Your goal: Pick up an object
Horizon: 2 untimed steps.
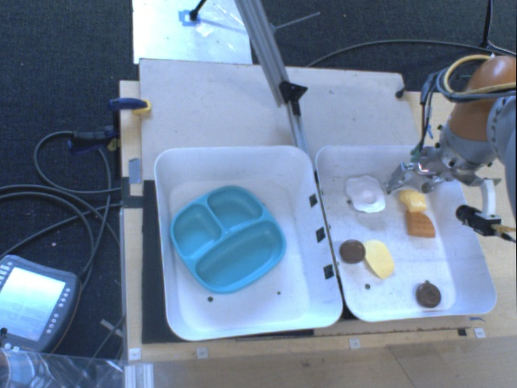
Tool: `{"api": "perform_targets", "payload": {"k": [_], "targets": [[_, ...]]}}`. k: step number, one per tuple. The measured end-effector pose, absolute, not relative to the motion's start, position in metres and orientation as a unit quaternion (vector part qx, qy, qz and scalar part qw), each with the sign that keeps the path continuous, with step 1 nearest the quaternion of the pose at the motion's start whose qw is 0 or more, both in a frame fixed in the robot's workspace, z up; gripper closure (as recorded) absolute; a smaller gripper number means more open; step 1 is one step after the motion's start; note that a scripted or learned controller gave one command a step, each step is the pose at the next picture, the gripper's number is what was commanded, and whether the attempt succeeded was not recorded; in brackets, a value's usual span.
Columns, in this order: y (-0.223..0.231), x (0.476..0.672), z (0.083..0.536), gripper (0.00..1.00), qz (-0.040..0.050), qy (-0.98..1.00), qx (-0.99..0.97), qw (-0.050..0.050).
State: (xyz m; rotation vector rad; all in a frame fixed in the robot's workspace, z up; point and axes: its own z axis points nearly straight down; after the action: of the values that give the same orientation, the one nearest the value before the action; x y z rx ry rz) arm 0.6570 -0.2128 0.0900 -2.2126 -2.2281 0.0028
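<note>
From my seat, far left, I see a teach pendant (32, 293) on the floor with a lit screen; I can read no writing on it or anywhere else. Next comes the left bin (174, 297), where a blue divided plate (229, 237) lies tilted near the middle. In the right bin (477, 293) I see a white fried-egg piece (366, 193) near the top, a brown round piece (352, 251) touching a yellow slice (380, 259) below it, and another brown round piece (428, 295) toward the lower right corner. A small yellow block (413, 200) sits just above an orange wedge (420, 224). The gripper (414, 178) hangs just above the yellow block, near the egg piece; I cannot tell how it is set.
</note>
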Motion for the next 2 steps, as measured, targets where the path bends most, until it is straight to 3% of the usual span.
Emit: {"api": "perform_targets", "payload": {"k": [1, 2], "targets": [[-0.214, 0.660, 0.105, 1.00, -0.0007, -0.711, -0.703, -0.004], [-0.216, 0.666, 0.171, 1.00, -0.0024, -0.710, -0.704, -0.005]]}}
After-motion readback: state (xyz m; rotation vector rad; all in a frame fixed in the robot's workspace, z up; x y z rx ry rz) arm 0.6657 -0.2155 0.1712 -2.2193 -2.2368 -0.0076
